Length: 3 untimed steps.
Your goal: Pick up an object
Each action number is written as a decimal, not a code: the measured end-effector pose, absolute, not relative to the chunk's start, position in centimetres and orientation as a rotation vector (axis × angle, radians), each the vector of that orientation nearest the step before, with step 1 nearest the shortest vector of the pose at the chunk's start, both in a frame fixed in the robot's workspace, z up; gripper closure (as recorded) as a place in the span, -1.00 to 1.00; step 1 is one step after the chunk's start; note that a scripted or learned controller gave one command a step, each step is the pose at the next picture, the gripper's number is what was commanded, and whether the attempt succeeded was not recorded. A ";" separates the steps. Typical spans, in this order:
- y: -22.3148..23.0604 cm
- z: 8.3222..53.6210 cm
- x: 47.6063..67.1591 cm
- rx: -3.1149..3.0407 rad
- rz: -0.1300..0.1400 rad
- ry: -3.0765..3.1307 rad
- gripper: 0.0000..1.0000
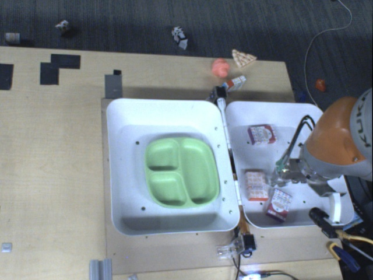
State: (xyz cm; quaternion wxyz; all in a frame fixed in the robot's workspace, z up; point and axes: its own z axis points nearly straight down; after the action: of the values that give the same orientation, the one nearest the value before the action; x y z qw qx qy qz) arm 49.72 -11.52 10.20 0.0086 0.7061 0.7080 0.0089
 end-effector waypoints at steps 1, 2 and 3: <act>-11.5 10.2 49.7 2.206 0.028 2.213 -1.00; -11.5 11.3 49.9 2.202 0.032 2.213 1.00; -11.5 11.3 49.9 2.202 0.032 2.213 -1.00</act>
State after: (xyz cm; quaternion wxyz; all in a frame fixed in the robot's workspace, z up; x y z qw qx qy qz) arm 49.86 -11.46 11.25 0.0098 0.7053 0.7088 0.0102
